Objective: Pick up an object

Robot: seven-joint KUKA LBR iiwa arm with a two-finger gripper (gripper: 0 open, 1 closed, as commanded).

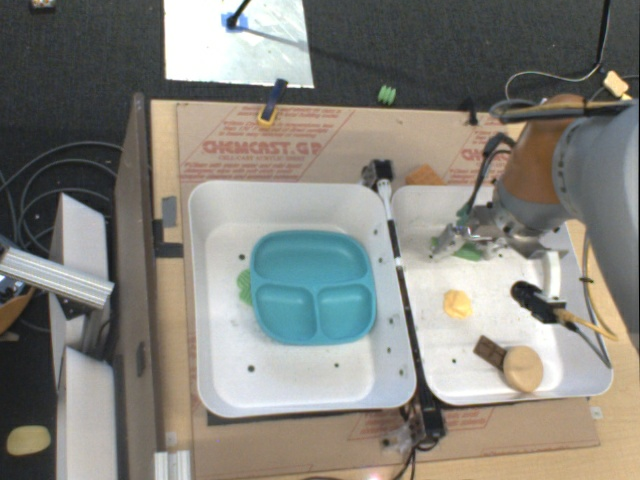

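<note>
My gripper (452,244) is low in the right bin (570,368), near its back left part. A small green object (468,252) lies right at the gripper's tip, partly hidden by it. I cannot tell if it is held. A yellow lump (457,304) sits in the middle of the same bin, in front of the gripper. Toward the front lie a brown block (489,349) and a tan round disc (523,368), touching each other.
The left bin (215,368) holds a teal divided plate (313,286) with a green thing (243,285) poking out under its left edge. An orange piece (425,175) lies on the bench behind the right bin. The arm covers the right bin's back right corner.
</note>
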